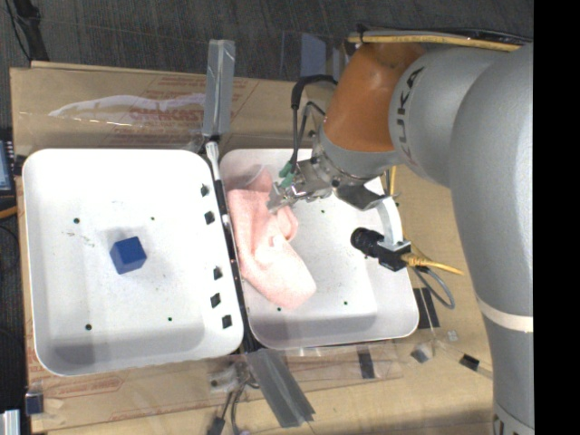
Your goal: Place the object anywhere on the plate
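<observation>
A small blue cube (pixel 128 254) rests on the floor of the left bin (pixel 54 333), left of its middle. In the right bin (pixel 349 284) lies a pink, soft-looking flat thing (pixel 267 256), stretched along the bin's left side from the back to the middle. My gripper (pixel 283 194) hangs over the upper right part of this pink thing, close to it or touching it. The wrist hides the spot where they meet. Nothing is visibly held.
A black cylindrical fitting (pixel 373 245) with a yellow cable sits at the right bin's right side. A row of black clips (pixel 217 275) runs along the divide between the bins. The big grey arm (pixel 471 152) covers the right of the bench.
</observation>
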Controlling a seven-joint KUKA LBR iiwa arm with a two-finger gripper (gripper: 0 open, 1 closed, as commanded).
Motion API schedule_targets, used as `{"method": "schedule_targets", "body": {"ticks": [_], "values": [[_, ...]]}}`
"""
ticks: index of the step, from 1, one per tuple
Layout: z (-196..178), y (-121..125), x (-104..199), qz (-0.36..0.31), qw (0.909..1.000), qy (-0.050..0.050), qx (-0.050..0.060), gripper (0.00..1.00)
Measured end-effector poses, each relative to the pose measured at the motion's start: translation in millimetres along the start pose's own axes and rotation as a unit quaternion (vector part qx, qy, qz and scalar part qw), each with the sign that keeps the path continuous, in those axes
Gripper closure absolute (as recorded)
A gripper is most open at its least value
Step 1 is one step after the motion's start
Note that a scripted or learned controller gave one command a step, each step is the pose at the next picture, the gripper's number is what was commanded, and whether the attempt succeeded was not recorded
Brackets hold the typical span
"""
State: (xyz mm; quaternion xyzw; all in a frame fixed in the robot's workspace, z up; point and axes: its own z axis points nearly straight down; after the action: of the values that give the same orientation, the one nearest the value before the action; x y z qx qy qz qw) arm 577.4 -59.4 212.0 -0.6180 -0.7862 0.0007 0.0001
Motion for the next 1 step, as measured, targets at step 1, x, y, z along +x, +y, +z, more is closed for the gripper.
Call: {"method": "schedule_targets", "body": {"ticks": [1], "values": [[-19.3, 0.7, 0.2, -0.003, 1.0000, 0.001, 0.000, 1.00]]}}
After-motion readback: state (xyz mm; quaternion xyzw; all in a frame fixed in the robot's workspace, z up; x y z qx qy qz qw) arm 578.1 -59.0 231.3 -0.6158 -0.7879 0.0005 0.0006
